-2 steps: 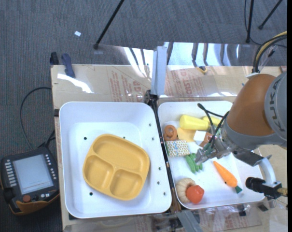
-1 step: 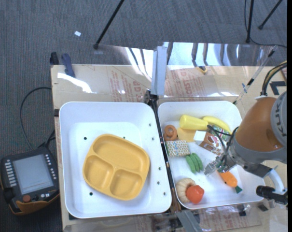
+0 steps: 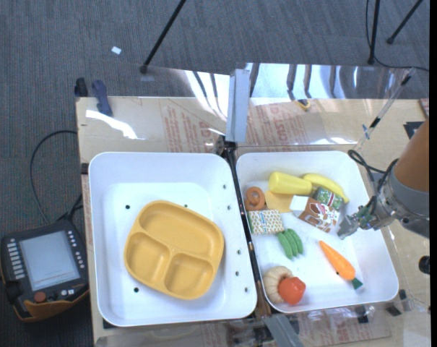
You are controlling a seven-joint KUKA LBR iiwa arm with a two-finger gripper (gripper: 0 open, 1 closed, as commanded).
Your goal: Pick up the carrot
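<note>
Camera view, slanted down: right shallow white bin crowded with toy food. Grey arm cut off at the frame edge. Small orange plastic carrot lying loose near the right wall, just below the pincer. Pincer spread impossible to tell. Likely trouble: snagging the brown printed packet close by, or nudging the carrot against the wall.

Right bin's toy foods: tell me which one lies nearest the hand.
The small carton with the brown and green label, right beside the hand. The carrot lies lower in the white bin, and the yellow banana sits above.
</note>
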